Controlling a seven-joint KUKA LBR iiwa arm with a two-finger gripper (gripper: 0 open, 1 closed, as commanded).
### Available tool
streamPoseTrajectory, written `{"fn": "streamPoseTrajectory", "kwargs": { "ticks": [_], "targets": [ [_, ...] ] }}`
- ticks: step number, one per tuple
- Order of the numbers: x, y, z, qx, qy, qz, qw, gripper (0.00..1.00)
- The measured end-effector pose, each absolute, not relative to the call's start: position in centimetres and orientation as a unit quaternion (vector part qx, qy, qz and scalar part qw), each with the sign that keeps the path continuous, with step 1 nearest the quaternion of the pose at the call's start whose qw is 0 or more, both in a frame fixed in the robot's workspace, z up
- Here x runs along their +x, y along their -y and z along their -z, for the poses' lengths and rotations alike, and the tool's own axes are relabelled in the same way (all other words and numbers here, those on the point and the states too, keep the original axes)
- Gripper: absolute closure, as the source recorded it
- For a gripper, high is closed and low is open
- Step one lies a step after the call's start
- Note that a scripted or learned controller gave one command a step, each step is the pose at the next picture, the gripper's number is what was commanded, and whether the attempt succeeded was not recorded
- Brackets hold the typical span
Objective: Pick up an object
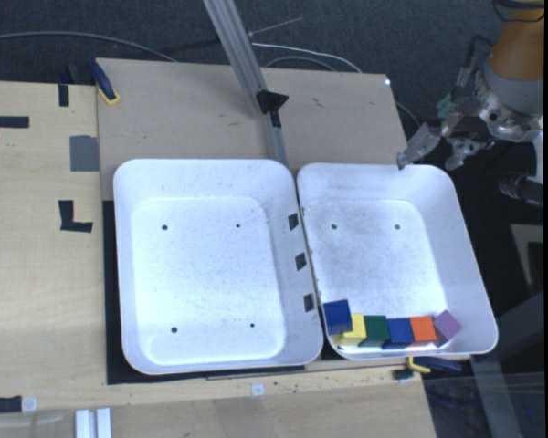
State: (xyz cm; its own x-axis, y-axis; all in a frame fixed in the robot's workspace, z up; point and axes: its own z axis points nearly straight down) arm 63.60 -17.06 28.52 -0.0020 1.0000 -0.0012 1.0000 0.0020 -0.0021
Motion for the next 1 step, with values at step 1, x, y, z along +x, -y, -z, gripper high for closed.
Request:
{"fn": "streamPoseTrajectory", "kwargs": {
  "ticks": [1],
  "targets": [
    [60.76,11.62,-21.36,-0.705,0.709,-0.0024,0.005,0.00]
  ]
}}
